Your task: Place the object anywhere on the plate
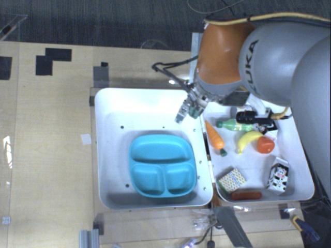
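At the near edge of the right bin (pixel 305 190) lie a brown sausage (pixel 246 195), a patterned packet (pixel 232 180) and a small black-and-white carton (pixel 279 176). A little farther in sit a red tomato-like piece (pixel 266 145), a yellow banana (pixel 246 141), a green piece (pixel 232 124) and an orange carrot (pixel 215 136). The carrot lies just inside the wall shared by the 2 bins, its long axis running from upper left to lower right, roughly along that wall.

In the left bin (pixel 111 138) the blue plate (pixel 162 165), divided into 3 compartments, sits in the near half with nothing on it. So the task's object is not yet on the plate; which toy is meant cannot be told from the task line, though the carrot is the closest to the tool.

Farther back, the gripper (pixel 186 111) hangs over the far right corner of the left bin, close to the shared wall. Its tips are small and blurred here, so how wide they stand cannot be made out, and nothing can be seen between them.

The relation that matters: the plate lies toward the near-left of the gripper, while the carrot lies just to its near-right, across the wall. In my judgement, if the carrot is the target, the arm must first go right and nearer, and the grasp should close across the carrot's narrow width rather than along its length.
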Action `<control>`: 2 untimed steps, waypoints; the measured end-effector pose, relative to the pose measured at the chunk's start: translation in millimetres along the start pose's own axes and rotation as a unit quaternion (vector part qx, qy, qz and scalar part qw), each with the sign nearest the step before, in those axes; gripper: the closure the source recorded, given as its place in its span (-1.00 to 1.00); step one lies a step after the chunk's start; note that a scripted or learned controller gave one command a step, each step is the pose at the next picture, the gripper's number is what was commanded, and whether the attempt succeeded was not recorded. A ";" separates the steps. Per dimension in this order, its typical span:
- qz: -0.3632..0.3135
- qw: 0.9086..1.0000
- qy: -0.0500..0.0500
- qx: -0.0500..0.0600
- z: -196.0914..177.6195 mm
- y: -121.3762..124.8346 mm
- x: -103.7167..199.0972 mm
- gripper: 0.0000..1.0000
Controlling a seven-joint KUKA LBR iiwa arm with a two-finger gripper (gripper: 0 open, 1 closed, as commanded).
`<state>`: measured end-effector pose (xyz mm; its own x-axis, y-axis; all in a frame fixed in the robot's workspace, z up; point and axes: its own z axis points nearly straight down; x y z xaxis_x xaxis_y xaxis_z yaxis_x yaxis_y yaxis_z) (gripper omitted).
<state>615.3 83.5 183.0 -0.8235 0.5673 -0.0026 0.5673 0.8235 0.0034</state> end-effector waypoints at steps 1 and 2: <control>0.224 0.975 -0.001 0.000 -99.6 1.7 71.0 1.00; 0.125 0.992 0.000 0.000 -98.6 47.1 83.9 1.00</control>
<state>572.5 169.8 281.6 -0.6575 0.7534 -0.0023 0.7534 0.6575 0.0031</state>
